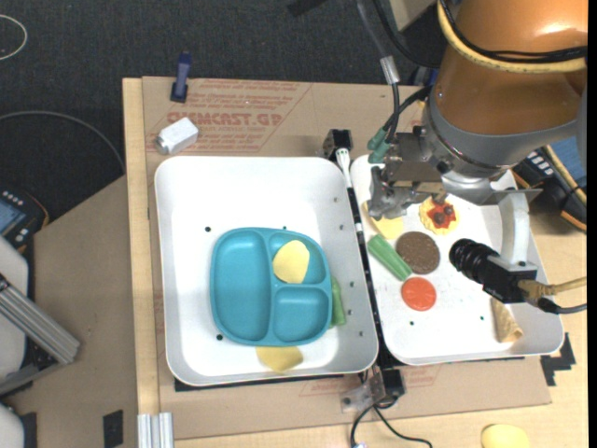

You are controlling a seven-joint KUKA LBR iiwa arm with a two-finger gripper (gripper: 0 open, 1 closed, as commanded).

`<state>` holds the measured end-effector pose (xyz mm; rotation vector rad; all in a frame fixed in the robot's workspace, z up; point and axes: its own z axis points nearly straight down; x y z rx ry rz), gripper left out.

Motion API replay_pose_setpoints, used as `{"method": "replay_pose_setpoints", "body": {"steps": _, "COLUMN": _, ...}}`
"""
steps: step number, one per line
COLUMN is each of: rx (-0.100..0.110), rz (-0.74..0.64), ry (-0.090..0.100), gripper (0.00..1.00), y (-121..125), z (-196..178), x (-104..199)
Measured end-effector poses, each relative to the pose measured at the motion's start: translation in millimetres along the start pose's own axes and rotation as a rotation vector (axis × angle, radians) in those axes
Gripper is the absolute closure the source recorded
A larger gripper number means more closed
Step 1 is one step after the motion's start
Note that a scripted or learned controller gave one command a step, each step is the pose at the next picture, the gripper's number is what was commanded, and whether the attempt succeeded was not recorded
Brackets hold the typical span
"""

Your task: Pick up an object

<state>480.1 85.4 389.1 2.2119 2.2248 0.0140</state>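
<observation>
**A:** Has anything been picked up yet?

**B:** It does not look so. Nothing is seen lifted off the bins. At the near side, a yellow lump (279,357) is tucked at the edge of the left bin (187,250), half under a blue plate (247,287). A yellow slice (291,261) is laid in the plate's far right part.

**A:** And what is seen in the right bin (457,332)?

**B:** A tan stick (505,322) is found near the front corner. Behind it an orange disc (419,293) is laid flat, then a brown disc (418,251) just behind that. A green stick (388,257) is laid just beside them, on the side by the left bin. Farther back, a yellow and red toy (437,216) and a pale yellow piece (385,224) are seen.

**A:** Which one is likely to be picked?

**B:** The pale yellow piece, it may be guessed. It is at the far left of the right bin, and the gripper (392,203) is placed right over it, maybe touching it.

**A:** So how much is done?

**B:** Only the reach, it seems. The grab and the lift are left to be done.

**A:** How is the arm (508,63) held?

**B:** It is brought in from the right and bent over the far end of the right bin. The gripper is pointed down, low by the bin floor.

**A:** Is the gripper open or closed?

**B:** That cannot be told. The tip is too small and dark to be made out, so no hold on anything can be claimed.
</observation>
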Motion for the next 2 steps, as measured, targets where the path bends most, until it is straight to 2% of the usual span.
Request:
{"method": "replay_pose_setpoints", "body": {"steps": 1, "rx": 0.005, "rz": 0.004, "ry": -0.004, "gripper": 1.0, "y": 0.0, "z": -6.6, "x": -2.2}}
{"method": "replay_pose_setpoints", "body": {"steps": 2, "rx": 0.019, "rz": 0.017, "ry": -0.005, "gripper": 1.0, "y": -3.2, "z": 74.7, "x": -95.8}}
